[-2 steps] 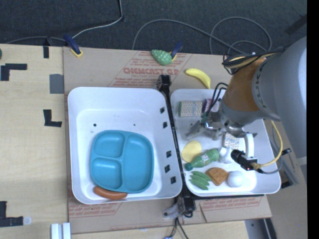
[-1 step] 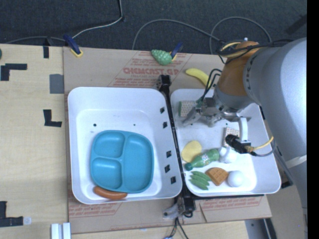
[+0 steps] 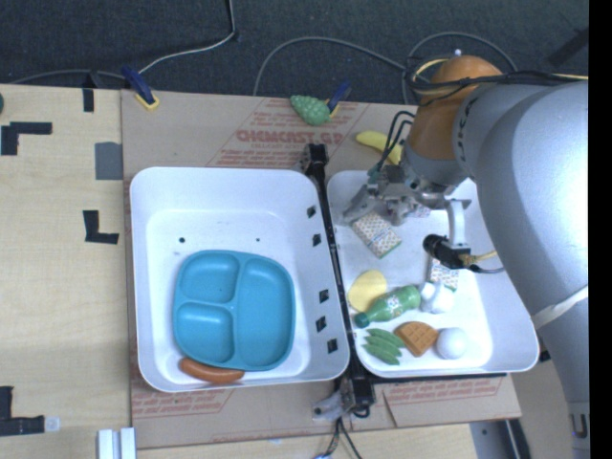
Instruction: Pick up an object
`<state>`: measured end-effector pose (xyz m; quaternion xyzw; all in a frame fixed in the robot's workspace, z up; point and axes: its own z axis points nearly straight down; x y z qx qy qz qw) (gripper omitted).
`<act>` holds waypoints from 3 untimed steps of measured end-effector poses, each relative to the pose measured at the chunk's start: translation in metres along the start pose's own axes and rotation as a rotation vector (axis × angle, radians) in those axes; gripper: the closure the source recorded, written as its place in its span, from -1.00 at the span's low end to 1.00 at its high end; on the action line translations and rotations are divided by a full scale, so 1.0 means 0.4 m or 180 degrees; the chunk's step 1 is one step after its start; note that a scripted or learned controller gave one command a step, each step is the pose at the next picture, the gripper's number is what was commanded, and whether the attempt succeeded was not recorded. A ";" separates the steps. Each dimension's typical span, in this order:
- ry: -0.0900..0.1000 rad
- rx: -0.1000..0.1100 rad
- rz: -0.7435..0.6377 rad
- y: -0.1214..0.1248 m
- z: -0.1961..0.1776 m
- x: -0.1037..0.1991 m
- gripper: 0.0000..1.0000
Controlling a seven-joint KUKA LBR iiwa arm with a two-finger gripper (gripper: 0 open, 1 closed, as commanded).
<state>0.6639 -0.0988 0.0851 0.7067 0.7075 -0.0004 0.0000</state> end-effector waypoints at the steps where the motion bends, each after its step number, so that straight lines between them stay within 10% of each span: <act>1: 0.0011 0.0028 0.0002 0.008 0.001 -0.038 -1.00; 2: -0.0005 -0.0005 0.0001 -0.049 -0.001 -0.011 -1.00; 3: -0.0007 -0.0005 -0.0001 -0.049 -0.025 -0.010 1.00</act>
